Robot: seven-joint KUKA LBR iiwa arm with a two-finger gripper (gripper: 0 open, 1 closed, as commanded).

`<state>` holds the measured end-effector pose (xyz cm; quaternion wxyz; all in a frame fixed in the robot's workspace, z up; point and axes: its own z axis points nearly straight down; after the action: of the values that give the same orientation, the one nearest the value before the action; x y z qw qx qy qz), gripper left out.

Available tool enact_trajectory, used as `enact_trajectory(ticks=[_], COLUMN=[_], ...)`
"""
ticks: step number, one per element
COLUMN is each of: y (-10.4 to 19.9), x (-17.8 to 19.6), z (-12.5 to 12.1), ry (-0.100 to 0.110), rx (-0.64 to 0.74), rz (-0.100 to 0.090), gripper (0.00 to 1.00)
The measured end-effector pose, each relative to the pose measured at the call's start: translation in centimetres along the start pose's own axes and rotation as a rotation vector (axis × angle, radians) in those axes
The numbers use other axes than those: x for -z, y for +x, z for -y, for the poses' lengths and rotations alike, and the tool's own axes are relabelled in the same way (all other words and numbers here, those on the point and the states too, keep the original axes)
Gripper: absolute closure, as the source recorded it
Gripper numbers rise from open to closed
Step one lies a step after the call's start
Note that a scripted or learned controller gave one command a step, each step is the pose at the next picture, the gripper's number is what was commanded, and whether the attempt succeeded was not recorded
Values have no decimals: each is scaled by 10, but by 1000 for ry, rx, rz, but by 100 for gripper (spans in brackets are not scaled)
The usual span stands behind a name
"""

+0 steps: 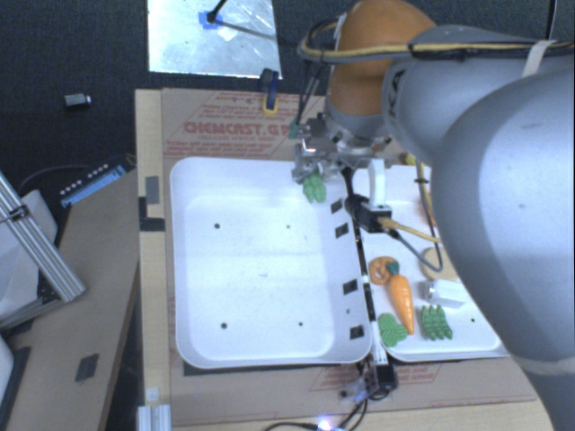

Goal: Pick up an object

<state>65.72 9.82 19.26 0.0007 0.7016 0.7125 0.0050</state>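
Over left bin (207, 241) far corner: green toy (314, 188) directly below gripper (306, 163).

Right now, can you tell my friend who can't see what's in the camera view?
A grey robot arm's end effector holds a small green toy above the left white bin. The right bin holds a carrot and green toys.

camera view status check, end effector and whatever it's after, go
End effector over the left bin, far right corner. Small green object at its tip, grasp unconfirmed. Carrot and green pieces lie in the right bin.
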Motion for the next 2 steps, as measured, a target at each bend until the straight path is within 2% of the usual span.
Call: enact_trajectory(ticks=[1, 2], y=[99, 138], x=[-1, -54], z=[-12, -5], ry=[5, 12], rx=[-3, -9], rz=[0, 5], gripper=[100, 100])
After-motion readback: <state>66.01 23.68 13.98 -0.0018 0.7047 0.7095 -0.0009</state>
